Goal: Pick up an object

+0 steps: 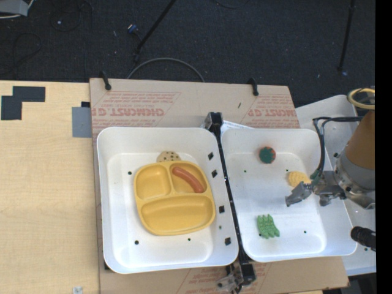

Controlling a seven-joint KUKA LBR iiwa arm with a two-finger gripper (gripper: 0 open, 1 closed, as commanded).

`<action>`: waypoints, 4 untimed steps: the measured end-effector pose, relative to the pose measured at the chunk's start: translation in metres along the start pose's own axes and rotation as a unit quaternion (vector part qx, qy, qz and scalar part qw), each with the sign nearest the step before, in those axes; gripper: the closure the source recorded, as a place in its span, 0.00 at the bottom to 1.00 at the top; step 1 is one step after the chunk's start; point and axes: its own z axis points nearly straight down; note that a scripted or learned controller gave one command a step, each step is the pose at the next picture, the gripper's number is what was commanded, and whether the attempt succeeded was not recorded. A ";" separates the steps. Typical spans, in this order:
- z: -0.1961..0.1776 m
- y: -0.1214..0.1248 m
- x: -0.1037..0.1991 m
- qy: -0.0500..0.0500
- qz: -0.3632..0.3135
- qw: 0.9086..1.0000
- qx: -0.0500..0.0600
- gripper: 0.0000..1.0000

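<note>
Right bin (248, 237): tool (299, 195) perhaps beside yellow piece (297, 178)

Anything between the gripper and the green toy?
No, just bare bin floor between the gripper and green toy in the camera view.

I see dark carpet (202, 29) behind the bench, crossed by loose black cables (162, 14), and a pale wooden tabletop (43, 201) at left.
</note>
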 end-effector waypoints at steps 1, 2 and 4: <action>0.057 0.007 -0.006 0.000 0.000 1.000 0.000 0.00; 0.044 0.007 -0.007 -0.001 0.001 1.000 -0.001 1.00; -0.075 0.016 -0.001 -0.002 -0.001 1.000 -0.006 1.00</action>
